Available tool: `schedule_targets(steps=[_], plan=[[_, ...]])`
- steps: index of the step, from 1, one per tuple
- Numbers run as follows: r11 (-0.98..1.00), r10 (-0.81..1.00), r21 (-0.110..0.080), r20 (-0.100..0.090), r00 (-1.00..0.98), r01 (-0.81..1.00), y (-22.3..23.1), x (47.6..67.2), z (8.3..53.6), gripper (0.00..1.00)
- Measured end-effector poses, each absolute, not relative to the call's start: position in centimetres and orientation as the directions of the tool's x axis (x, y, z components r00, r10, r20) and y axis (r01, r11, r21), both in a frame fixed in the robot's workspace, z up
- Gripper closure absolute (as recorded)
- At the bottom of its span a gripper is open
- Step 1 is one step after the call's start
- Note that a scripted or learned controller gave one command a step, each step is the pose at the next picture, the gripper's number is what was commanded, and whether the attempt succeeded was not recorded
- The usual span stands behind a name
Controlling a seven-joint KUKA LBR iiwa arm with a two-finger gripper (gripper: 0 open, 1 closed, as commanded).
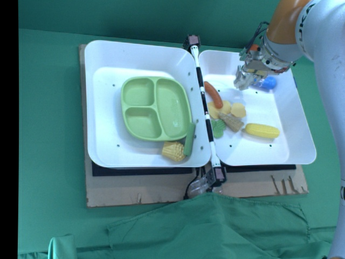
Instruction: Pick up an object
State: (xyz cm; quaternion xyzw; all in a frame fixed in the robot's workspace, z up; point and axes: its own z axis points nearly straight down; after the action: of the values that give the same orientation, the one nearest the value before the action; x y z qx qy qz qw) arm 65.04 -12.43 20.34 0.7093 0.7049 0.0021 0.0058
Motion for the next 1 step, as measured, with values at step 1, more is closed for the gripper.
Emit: schedule_targets(steps=[1], plan=[[-0.002,1.0,0.012,-0.003,0.002,1.0,-13.11,65.22,26.88,1.0]])
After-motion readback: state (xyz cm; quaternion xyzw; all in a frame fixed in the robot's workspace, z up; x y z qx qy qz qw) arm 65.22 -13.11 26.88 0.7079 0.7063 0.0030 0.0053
